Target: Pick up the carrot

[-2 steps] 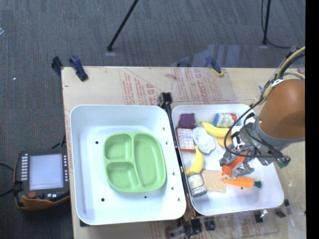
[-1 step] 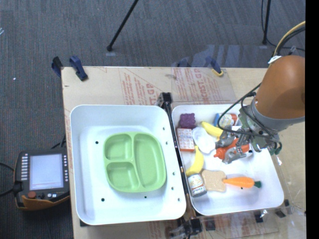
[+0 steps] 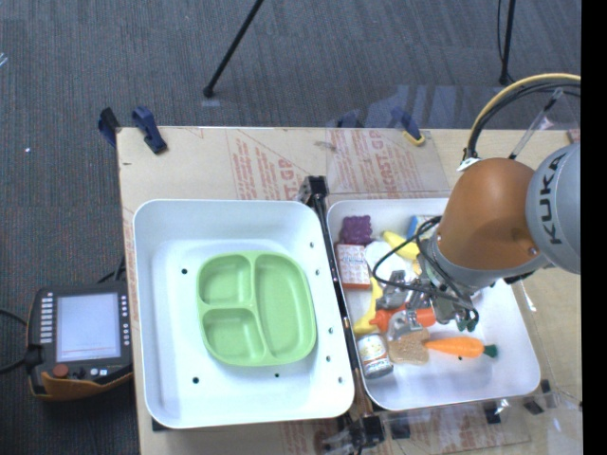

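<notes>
Dark carpet surrounds the table (image 3: 247, 159), which carries two white bins side by side. One green tray (image 3: 256, 308) with three compartments lies in the left bin (image 3: 152, 254). In the right bin (image 3: 517, 363) the arm's orange band hangs over a crowded pile, and the tool (image 3: 417, 313) sits low among the items; I cannot tell if it is open or closed.

One carrot (image 3: 455, 348) lies flat near the bin's front, tip pointing left, green end right, just beside and right of the tool, apparently free of it.

The risk I see is a wrong catch: a slice of bread (image 3: 407, 351) touches the carrot's tip and a can (image 3: 374, 354) stands near it, so a closing tool could trap bread instead, or nudge the carrot so it rolls away.

Also there, as best I can count: one purple piece (image 3: 357, 228), one small box (image 3: 353, 265), one banana (image 3: 398, 245).
</notes>
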Controlling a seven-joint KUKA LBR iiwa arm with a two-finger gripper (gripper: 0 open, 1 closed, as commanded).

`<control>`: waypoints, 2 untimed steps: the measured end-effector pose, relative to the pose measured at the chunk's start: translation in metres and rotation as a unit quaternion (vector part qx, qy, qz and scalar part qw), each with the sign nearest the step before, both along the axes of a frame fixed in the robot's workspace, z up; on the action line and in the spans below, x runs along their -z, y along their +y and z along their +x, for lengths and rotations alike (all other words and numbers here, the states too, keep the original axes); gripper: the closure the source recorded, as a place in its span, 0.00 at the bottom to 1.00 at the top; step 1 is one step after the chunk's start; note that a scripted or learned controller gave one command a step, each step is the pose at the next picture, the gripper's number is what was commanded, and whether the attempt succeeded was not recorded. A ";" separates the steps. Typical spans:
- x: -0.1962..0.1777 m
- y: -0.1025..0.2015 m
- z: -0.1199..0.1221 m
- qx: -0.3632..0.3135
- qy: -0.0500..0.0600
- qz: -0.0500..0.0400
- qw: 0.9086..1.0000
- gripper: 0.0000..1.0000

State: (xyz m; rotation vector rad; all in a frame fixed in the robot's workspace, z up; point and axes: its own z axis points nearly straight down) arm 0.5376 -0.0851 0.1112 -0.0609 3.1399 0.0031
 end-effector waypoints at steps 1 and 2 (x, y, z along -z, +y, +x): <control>-0.034 -0.065 -0.040 -0.010 0.000 -0.002 1.000 1.00; -0.016 -0.079 -0.028 -0.078 0.000 0.000 0.997 1.00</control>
